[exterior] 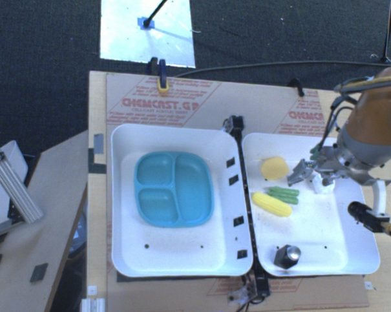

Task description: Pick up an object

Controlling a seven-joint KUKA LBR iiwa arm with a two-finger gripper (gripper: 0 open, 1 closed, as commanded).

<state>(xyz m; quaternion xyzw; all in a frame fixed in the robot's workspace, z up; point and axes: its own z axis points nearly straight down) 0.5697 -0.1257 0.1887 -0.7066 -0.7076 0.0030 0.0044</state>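
The right bin (346,256) holds a round yellow piece (274,168) at its upper left, a green bean pod (284,195) below that, and a yellow corn cob (271,204) just under the pod. A small dark and silver round object (287,256) lies near the bin's front edge. My gripper (303,173) hangs over the right bin's upper middle, to the right of the yellow piece and above the green pod. Nothing shows between its fingers.
The left bin (123,246) bears a blue divided plate (175,188). A black divider with clips (240,199) runs between the bins. The orange-banded arm (375,121) comes in over the right bin's upper right. A black stub (369,216) juts by the right rim.
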